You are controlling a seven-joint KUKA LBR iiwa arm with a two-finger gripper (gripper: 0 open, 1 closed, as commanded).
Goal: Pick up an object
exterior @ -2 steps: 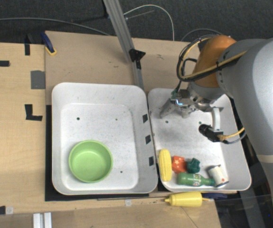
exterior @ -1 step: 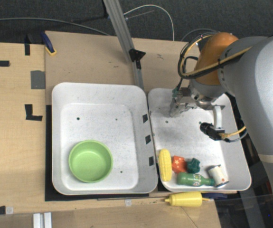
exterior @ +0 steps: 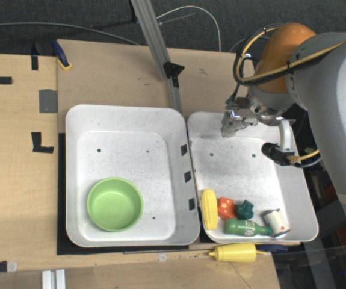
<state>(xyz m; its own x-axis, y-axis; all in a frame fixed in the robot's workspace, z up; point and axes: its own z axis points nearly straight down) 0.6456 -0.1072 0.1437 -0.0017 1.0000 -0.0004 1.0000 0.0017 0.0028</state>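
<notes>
Two shallow white bins sat side by side on the bench: the left bin held a green bowl in its lower left corner, and the right bin held a cluster of small objects along its lower edge. That cluster comprised a yellow corn cob, an orange-red piece, a dark green piece, a green bottle lying on its side and a small white cup. A yellow bottle lay on the bench just below the right bin. The gripper hung over the upper left corner of the right bin, well apart from the cluster; whether its fingers were parted or closed could not be told, and nothing showed between them.
</notes>
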